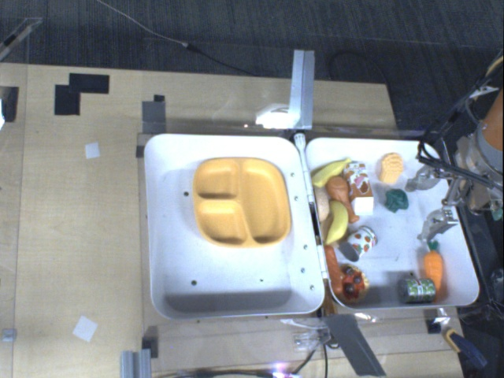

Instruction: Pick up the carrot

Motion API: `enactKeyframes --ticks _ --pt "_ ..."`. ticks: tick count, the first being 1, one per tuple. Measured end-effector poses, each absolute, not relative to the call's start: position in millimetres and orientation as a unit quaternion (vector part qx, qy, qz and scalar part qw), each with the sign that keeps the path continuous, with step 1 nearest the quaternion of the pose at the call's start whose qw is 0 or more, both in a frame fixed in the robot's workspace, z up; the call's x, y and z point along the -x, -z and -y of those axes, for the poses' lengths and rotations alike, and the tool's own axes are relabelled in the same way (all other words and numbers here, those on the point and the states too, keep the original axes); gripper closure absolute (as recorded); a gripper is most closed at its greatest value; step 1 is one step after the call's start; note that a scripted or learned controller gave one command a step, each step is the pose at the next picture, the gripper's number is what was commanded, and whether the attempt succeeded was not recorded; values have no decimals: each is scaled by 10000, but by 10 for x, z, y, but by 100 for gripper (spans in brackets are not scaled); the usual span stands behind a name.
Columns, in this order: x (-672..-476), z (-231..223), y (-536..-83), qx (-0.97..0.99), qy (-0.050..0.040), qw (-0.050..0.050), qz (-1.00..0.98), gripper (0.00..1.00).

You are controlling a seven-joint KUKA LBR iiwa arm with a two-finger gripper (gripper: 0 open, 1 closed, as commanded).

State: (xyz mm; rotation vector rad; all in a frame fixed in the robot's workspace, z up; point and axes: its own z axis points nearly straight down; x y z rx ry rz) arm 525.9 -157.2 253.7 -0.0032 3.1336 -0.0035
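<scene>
Orange carrot (432, 267) is lying in the right bin (465, 290). Gripper (432, 205) is hovering just above it, fingers spread wide, holding nothing.

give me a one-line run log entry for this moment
gripper over right bin, right side | carrot lying below it, not held | yellow tray in left bin

Robotics lab: plywood bench (71, 235) with taped markers, two white bins (169, 290) bolted between metal brackets (302, 85), loose cable (118, 14) over dark carpet, toy food for testing.
</scene>
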Motion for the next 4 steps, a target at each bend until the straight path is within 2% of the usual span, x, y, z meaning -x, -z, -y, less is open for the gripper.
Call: enactKeyframes --ticks 1,2,3,4 --pt "-4903 2078 -2033 -185 14 32 -9998 0" --pt "-4947 2055 -1003 -1083 20 126 -9940 0" --pt "-4969 2047 -1116 -1050 26 148 -9944 100" --pt "-5143 1668 -1556 -2252 -3 55 -9743 100"
